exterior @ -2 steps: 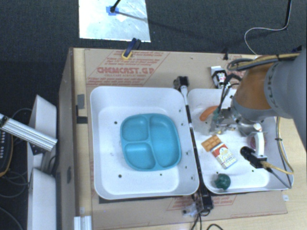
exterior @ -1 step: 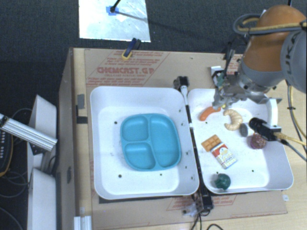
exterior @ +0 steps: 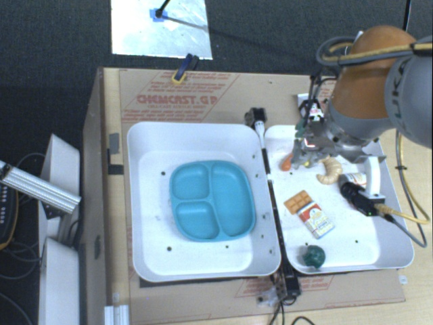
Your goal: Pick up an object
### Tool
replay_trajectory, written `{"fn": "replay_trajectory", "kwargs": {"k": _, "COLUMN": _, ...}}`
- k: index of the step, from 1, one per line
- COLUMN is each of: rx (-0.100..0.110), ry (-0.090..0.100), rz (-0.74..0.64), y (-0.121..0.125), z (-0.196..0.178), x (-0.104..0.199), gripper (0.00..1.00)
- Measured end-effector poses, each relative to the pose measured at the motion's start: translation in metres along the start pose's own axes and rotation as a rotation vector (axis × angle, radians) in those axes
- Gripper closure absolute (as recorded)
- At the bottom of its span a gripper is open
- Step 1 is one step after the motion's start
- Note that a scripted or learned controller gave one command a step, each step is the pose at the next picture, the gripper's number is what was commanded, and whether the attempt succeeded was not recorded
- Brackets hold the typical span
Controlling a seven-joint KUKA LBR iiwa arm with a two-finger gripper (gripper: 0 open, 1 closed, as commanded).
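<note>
My gripper hangs low over the back left part of the right bin. Just left of it lies a small orange piece, close to the bin's left wall. A beige curved piece rests right of the gripper. Nearer the front lie a brown waffle-like square, a red and white box and a dark green ball. I see nothing held in the gripper.
The left bin holds a blue divided plate. The wall between the two bins runs right beside the orange piece. The grey arm with its orange band covers the right bin's back right corner.
</note>
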State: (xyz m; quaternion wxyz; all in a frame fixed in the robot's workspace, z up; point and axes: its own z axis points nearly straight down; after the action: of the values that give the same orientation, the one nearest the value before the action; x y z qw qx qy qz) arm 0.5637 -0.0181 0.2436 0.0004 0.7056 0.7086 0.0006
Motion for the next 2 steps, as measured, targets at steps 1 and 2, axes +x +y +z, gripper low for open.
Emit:
{"fn": "replay_trajectory", "kwargs": {"k": 1, "rx": -0.001, "ry": 0.0, "rz": -0.001, "y": -0.005, "z": -0.022, "x": 0.011, "gripper": 1.0}}
{"fn": "replay_trajectory", "kwargs": {"k": 2, "rx": 0.0, "ry": 0.0, "rz": -0.001, "y": -0.029, "z": -0.02, "x": 0.024, "gripper": 1.0}}
